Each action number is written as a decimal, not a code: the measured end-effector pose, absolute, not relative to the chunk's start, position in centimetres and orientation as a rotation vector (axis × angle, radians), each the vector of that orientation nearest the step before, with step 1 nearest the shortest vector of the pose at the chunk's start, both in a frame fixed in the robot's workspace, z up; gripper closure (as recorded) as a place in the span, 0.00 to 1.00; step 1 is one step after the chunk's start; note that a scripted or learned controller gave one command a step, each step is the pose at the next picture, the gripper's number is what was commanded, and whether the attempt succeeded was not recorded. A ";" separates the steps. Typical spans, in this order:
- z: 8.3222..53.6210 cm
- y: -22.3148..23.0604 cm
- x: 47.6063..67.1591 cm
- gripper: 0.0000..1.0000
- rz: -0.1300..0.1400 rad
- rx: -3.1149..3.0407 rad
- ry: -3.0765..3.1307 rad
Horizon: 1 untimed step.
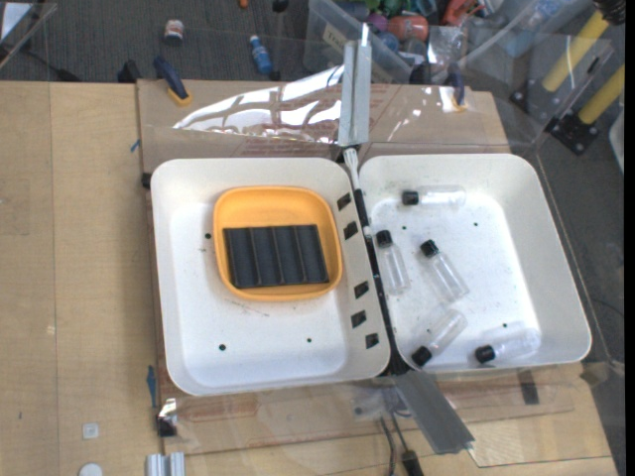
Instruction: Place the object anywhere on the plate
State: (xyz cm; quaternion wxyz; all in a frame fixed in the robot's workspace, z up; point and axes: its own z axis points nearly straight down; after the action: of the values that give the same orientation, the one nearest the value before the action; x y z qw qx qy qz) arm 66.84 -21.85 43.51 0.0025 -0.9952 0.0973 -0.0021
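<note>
An orange plate with rounded corners lies in the left white bin, a little behind that bin's middle. On the plate rests a black ridged rectangular object, flat and covering most of its floor. In the right white bin lie several small clear bottles with black caps, such as one at the back, one in the middle and one at the front right.
A ridge with black tabs divides the two bins. A grey upright post stands behind the divider. A clear tub of coloured toys sits at the back right, beyond the bench.
</note>
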 end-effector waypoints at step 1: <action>43.5 -21.8 66.8 1.00 -0.006 -3.122 0.304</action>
State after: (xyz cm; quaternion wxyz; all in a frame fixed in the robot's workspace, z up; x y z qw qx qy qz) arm 66.85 -21.82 43.52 0.0026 -0.9953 0.0969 -0.0020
